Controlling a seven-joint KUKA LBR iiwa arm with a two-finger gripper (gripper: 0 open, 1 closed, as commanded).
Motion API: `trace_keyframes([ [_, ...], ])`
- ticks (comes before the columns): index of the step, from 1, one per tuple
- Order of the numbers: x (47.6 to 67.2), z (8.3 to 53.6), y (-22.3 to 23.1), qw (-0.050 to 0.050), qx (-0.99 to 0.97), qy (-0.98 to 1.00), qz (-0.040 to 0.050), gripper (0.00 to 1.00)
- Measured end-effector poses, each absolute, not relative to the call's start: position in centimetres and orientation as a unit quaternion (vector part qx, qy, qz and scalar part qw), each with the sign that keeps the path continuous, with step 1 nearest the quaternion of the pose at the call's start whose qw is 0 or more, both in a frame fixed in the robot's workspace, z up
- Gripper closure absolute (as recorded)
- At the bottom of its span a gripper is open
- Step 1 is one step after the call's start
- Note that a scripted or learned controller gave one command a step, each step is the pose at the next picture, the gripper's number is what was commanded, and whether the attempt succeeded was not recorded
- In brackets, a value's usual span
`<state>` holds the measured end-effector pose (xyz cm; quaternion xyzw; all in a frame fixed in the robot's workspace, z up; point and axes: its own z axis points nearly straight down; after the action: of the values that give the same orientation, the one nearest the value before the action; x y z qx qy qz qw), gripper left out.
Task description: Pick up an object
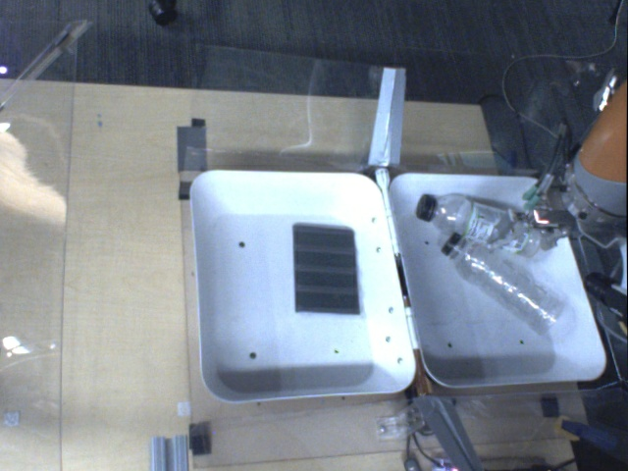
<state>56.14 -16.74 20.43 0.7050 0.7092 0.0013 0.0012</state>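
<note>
A wooden desk [108,292] seen from above at a slant carries two shallow white bins side by side. The left bin [235,204] holds a dark ribbed rectangular pad [326,268] lying flat near its middle. The right bin [579,356] holds two clear plastic bottles. One bottle [461,214] lies on its side in the upper part of the bin, its dark cap pointing left toward the divider between the bins, with a label around its body. The second bottle [505,281] lies slantwise just below it, its cap end up and left, close to or touching the first, its body running down toward the lower right. Both lie flat, as loose things rest in a tray, and their see-through walls make their edges hard to trace. The arm [603,150], grey with an orange band, reaches in from the right, and its pincer [540,214] sits low at the upper right of this bin, by the base end of the upper bottle, likely placed there to take that bottle. Clutter and glare hide the tips, so whether they are spread or pressed together cannot be told, and no bottle can be seen held between them. A clear upright panel [29,86] stands on the desk's left side.
</note>
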Motion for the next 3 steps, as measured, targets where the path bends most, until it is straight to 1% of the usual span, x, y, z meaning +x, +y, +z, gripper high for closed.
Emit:
trace_keyframes([
  [1,59.9,11.6,-15.6,0.004,0.690,0.724,0.0026,0.00],
  [2,59.2,8.8,-18.0,0.003,0.720,0.694,0.0029,0.00],
  [3,55.8,14.1,-15.9,0.002,0.651,0.759,0.0018,0.00],
])
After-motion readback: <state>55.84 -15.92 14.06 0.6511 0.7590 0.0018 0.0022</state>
